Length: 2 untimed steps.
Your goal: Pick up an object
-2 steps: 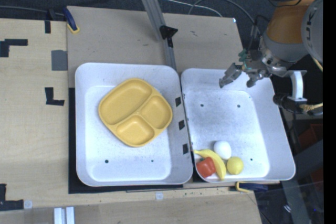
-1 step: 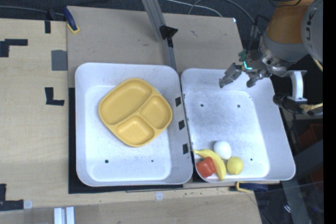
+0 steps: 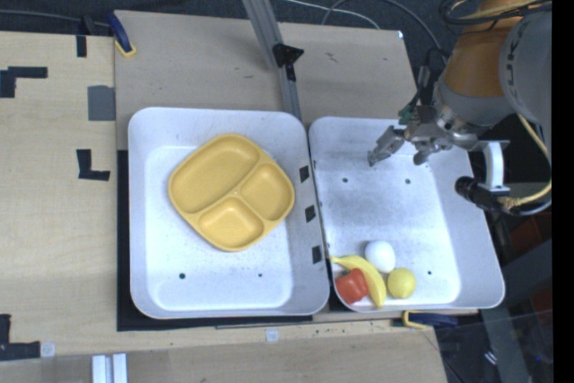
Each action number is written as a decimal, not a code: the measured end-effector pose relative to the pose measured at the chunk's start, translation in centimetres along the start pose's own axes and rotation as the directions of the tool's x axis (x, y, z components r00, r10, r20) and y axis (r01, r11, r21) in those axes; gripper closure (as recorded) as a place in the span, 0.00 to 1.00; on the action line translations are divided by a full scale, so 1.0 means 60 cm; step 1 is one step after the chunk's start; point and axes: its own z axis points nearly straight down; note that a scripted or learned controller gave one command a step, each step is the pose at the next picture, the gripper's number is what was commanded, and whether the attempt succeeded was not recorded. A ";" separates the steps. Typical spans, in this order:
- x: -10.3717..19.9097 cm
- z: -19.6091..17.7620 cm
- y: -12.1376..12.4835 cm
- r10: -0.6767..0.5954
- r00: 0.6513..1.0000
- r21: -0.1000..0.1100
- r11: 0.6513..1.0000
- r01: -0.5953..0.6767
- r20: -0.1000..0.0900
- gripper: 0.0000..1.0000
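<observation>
Hovering fingers [image 3: 395,154] spread, fruit [image 3: 375,272] well below

Robot lab, bench [image 3: 206,67], white bins [image 3: 148,193]

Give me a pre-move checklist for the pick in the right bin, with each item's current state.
1. Targets in view: ok. A banana, a white ball, a red piece and a yellow piece lie in the right bin, at its near edge.
2. End effector free of load: ok. Nothing sits between its open fingers.
3. End effector over a target: not ok. It hangs over the bin's far end, apart from the cluster.
4. Targets separated: not ok. The items lie bunched together, touching.
5. Path to the cluster: ok. The bin floor between is bare.
6. Height above the floor: cannot tell.
</observation>
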 end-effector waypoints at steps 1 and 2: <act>0.004 0.104 0.009 -0.002 1.000 0.002 1.000 0.002 -0.001 0.00; 0.005 0.160 0.009 -0.002 1.000 -0.003 1.000 0.002 0.001 0.00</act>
